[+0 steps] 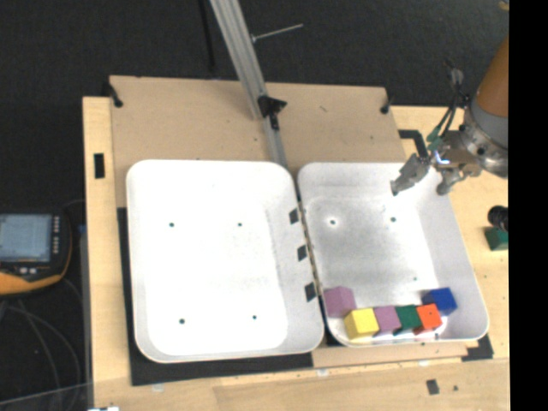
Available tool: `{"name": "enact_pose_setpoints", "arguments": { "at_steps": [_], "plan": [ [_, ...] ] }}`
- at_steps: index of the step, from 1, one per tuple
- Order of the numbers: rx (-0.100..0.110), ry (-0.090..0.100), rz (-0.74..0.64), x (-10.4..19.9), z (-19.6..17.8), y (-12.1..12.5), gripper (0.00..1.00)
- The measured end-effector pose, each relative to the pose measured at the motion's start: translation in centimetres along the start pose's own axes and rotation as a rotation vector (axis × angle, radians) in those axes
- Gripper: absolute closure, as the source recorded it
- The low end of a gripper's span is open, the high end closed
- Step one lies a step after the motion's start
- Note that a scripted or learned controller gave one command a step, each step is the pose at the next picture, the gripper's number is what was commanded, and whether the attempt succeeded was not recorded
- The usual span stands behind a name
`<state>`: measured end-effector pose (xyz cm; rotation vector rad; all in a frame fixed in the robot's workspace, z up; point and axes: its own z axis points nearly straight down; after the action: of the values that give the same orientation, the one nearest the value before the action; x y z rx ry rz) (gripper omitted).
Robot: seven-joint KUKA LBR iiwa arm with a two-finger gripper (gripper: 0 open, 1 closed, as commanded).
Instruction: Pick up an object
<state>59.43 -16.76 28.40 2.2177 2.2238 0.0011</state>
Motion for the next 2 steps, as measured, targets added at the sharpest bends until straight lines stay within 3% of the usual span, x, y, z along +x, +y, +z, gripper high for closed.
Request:
{"name": "enact_pose_setpoints", "arguments": {
  "at_steps": [1,2],
  "plan": [
    [-0.003,-0.001,-0.002,0.9,-1.3,2.6,0.0],
    [-0.009,0.0,-0.004,5.5,-9.5,-2.0,0.0]
  ]
}}
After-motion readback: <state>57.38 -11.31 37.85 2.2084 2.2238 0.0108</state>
